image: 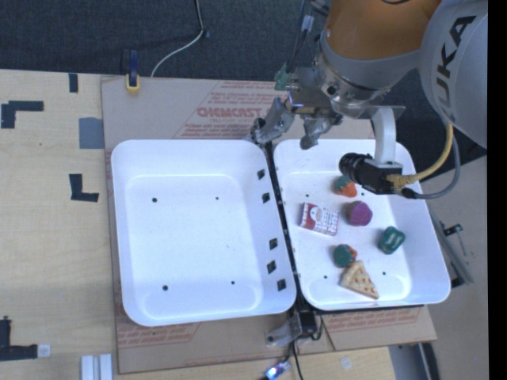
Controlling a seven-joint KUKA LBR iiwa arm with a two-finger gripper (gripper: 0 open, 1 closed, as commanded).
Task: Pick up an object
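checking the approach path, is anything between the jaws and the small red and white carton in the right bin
Nothing visible does. The gripper hangs above the right white bin's far-left corner, and bare bin floor lies between it and the small red and white carton.

Two shallow white bins sit side by side on a brown cardboard sheet [214,109] printed with red lettering: the left bin [127,236] and the right bin [424,287]. The sheet lies on a pale wooden surface [47,236] bearing dark tape marks. A white cable [178,52] trails beside a yellow-and-blue clamp [131,74] at the far edge.
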